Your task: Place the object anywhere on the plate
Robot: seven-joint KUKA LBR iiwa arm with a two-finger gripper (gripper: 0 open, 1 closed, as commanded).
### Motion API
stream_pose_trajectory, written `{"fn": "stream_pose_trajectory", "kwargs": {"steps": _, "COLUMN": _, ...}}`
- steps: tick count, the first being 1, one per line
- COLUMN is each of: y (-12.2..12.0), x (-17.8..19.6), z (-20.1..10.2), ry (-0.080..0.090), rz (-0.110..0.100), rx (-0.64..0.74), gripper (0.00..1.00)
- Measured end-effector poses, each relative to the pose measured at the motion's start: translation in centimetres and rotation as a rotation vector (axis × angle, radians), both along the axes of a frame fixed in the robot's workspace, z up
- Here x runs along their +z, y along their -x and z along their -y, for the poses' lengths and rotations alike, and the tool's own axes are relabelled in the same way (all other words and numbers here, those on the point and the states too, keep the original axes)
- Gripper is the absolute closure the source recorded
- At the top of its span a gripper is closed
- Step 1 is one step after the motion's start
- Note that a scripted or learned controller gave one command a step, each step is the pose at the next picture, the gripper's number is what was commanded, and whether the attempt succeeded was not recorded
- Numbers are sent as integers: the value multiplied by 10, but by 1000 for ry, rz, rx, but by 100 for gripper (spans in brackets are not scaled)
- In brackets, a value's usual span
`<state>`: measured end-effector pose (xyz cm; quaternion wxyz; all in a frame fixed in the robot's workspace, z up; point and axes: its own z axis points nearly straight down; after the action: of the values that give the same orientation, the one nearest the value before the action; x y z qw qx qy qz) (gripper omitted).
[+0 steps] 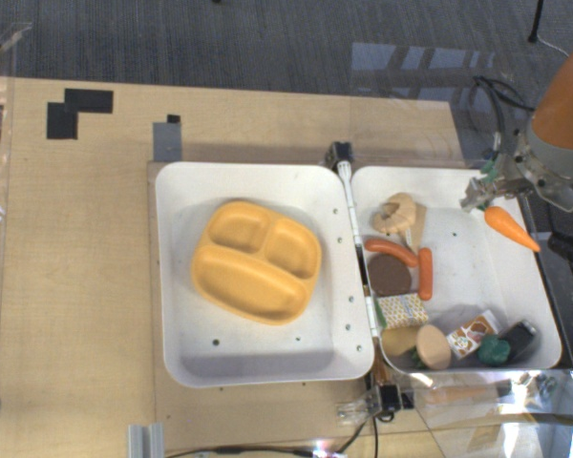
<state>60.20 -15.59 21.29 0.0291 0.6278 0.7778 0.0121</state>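
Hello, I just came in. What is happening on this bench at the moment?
A grey robot arm with an orange band reaches in from the right. Its gripper is over the far edge of the right bin, right beside a toy carrot; whether it grips the carrot is unclear. That bin also holds a jumble of other toy foods. The yellow divided plate sits in the left bin with nothing on it yet.

Smooth yellow plastic plate (256, 260); matt white bins (267, 365); wooden bench (67, 284).
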Motion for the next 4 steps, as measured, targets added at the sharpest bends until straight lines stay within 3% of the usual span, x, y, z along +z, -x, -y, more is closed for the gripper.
{"fn": "stream_pose_trajectory", "kwargs": {"steps": 4, "y": -10, "x": 48, "z": -3, "ry": 11, "rz": 38, "rx": 26, "gripper": 100}}
